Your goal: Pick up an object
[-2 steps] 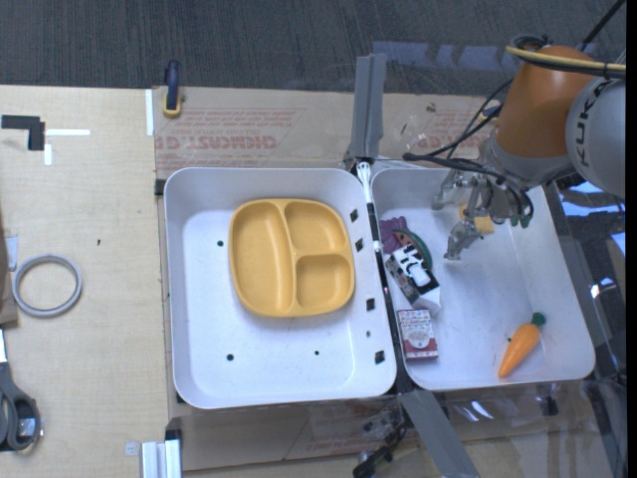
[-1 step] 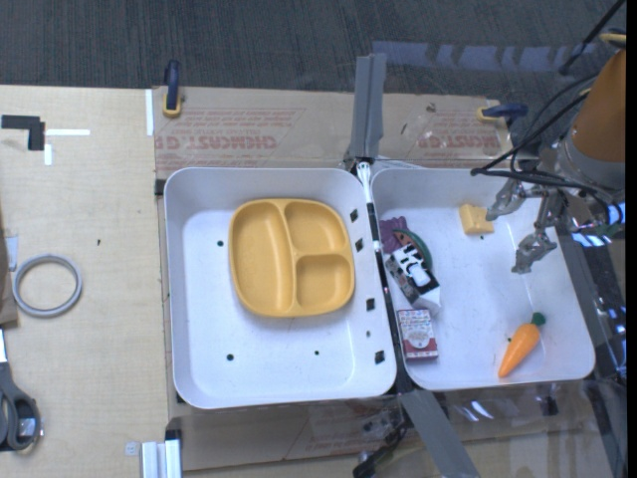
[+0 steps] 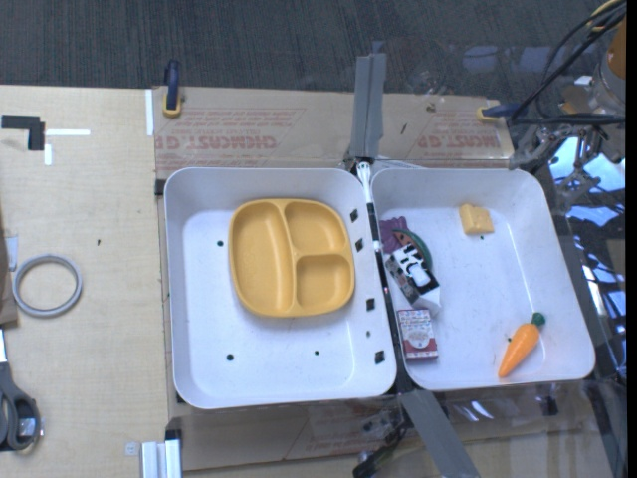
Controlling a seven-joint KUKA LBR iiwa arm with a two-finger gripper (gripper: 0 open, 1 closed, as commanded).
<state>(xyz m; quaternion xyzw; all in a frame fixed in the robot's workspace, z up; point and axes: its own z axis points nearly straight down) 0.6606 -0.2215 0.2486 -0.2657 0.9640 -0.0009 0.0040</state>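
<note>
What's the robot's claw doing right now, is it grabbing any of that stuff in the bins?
Gripper: cannot be told. The carrot, yellow block and divided plate all lie untouched in the bins.

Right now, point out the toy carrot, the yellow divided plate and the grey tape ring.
Orange toy carrot [image 3: 519,350], camera view, mid-body.
Yellow divided plastic plate [image 3: 255,254], camera view, large compartment.
Grey tape ring [image 3: 17,297], camera view, left band.

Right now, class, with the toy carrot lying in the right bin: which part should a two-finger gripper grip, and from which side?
Grip the carrot across its orange body, near the thicker end below the green top. Come straight down from above, fingers set crosswise to its long axis. It lies flat and slanted, apart from the other items, though close to the right bin's near corner, so a side approach looks cramped.
</note>
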